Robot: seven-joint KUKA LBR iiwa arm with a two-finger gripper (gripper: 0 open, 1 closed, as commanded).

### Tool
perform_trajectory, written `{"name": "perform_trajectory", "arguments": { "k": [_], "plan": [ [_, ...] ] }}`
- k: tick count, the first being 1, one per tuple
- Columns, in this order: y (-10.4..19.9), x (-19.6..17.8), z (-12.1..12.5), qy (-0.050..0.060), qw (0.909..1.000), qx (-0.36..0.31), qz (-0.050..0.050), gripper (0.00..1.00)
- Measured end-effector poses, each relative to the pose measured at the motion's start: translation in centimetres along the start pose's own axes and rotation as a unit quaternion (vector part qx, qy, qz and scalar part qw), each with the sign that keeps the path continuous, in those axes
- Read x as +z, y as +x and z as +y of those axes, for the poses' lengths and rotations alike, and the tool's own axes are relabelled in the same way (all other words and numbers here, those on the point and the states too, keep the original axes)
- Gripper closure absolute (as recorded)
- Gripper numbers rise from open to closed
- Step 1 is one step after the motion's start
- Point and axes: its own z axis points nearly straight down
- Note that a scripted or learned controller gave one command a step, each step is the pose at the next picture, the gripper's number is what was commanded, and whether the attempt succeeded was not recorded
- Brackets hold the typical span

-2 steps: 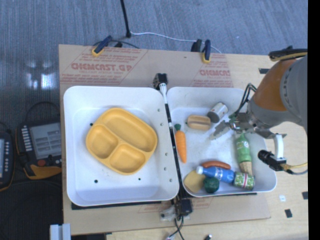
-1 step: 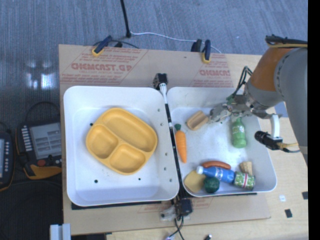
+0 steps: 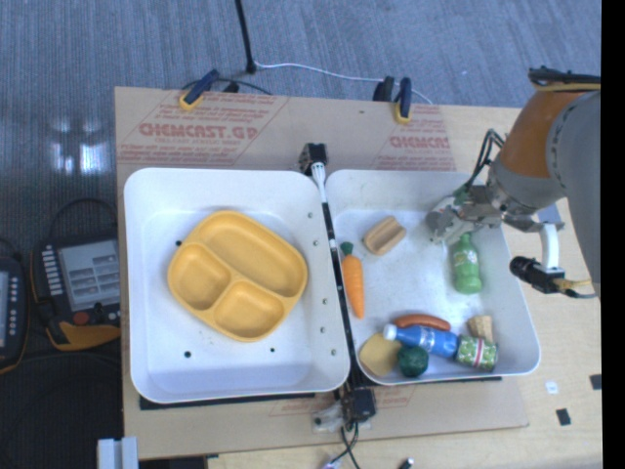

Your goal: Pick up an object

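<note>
**Jaws over the green bottle**

Nearest the camera, a blue plastic bottle (image 3: 430, 340) lies along the right white bin's (image 3: 522, 355) front wall. Beyond it lies the green plastic bottle (image 3: 466, 267), just under the jaws (image 3: 461, 219). Whether they grip anything, I cannot tell. Likely next: descend and close. Bare floor lies left of the bottle.
</note>
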Motion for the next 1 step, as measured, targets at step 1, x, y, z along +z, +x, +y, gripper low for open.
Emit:
{"name": "perform_trajectory", "arguments": {
  "k": [1],
  "plan": [
    [1.04, -4.12, 3.47, 0.004, 1.0, 0.005, -0.002, 1.0]
  ]
}}
